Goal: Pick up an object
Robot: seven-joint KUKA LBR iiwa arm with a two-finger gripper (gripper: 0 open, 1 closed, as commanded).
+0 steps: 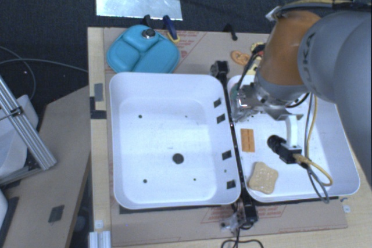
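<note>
The grey arm (328, 49), with its orange band, is seen reaching in from the right over the right bin (344, 171). The pincer (242, 105) is held low by that bin's left wall, close to where the two bins meet. Whether the pincer is wide or narrow cannot be told. Two things are seen lying on the right bin's floor. A small orange slab (247, 140) is placed just in front of the pincer, and a beige toast-like piece (263, 177) is found nearer the front left corner, apart from the slab. A dark round spot (178, 158) is seen on the floor of the left bin (133, 96). Behind the left bin, a teal tray (142, 52) is set on the bench (200, 46).
</note>
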